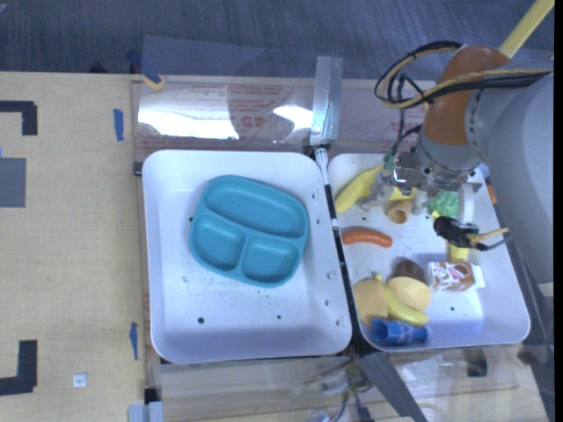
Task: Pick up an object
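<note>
Pale wooden table (62, 236) carries two white bins; the claw (406, 181) hangs low over the right bin (501, 301), near a yellow banana (356, 189). Nothing visibly lifted; its grip state I cannot tell.

The arm (519, 139) is a thick, rounded grey casing with an orange band (457, 95) above the wrist. Black and yellow cables (409, 73) loop beside the band. The gripper (413, 183) is a cluster of dark and metallic parts.
</note>
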Motion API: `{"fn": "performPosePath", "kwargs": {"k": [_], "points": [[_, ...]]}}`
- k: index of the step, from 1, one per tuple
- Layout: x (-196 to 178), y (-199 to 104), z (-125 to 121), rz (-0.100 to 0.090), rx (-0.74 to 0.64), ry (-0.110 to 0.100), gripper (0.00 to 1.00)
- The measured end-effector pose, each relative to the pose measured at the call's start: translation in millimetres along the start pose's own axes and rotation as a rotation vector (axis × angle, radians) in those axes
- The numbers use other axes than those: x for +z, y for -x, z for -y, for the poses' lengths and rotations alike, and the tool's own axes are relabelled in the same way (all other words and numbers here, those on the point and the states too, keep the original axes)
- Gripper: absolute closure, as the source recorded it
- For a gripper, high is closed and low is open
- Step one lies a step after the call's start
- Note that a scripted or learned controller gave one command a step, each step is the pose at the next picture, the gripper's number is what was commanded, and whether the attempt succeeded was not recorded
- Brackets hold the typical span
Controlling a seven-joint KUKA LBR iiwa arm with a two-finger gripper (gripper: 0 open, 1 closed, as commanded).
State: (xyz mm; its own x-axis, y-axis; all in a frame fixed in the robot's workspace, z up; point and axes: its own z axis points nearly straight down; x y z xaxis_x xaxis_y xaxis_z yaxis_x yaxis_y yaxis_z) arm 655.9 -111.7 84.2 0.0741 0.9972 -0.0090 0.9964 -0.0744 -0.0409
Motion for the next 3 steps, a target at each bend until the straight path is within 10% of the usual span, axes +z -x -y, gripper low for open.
{"fn": "performPosePath", "kwargs": {"k": [1,2,3], "points": [[-9.0,1.6,1.7,0.004,-0.001,-0.006,1.00],[-101.5,-63.3,109.9,-0.010,-0.072,0.050,1.00],[-108.8,-62.3,110.5,-0.009,-0.070,0.047,1.00]]}}
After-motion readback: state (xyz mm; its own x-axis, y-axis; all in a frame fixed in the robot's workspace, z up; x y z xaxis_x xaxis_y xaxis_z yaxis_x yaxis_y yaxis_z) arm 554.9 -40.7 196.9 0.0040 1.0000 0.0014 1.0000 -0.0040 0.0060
